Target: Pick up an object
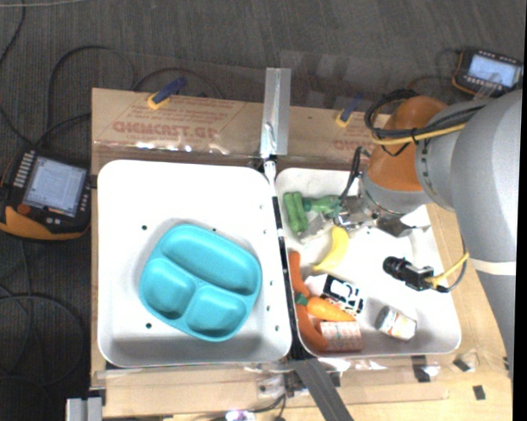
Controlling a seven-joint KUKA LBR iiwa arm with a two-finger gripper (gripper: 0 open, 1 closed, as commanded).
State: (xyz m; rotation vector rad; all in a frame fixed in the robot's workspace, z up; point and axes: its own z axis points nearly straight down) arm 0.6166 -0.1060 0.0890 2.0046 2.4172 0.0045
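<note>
Lowered into the upper part of the right bin (440, 337), the claw (357, 214) is seen from above at the end of the grey arm (485, 170), whose orange band (404, 145) sits directly over the wrist and hides much of the tool; whether anything is gripped, or how the claw is set, cannot be told from this view. Just to the claw's left a green object (300, 208) lies against the bin's near wall, and just below and slightly left of it a banana (335, 248) is found, so either may be judged the likely target. Further below the claw a cluster is packed toward the bin's lower left: an orange carrot-like piece (325, 308), a small black-and-white item (343, 294) and a reddish can on its side (338, 336). Below and to the right a small jar (395, 322) is lying apart. The crowding is judged to explain the steep approach chosen. Well to the left, the other bin (126, 200) is occupied by a turquoise divided tray (201, 281), presumably kept as a separate area.
</note>
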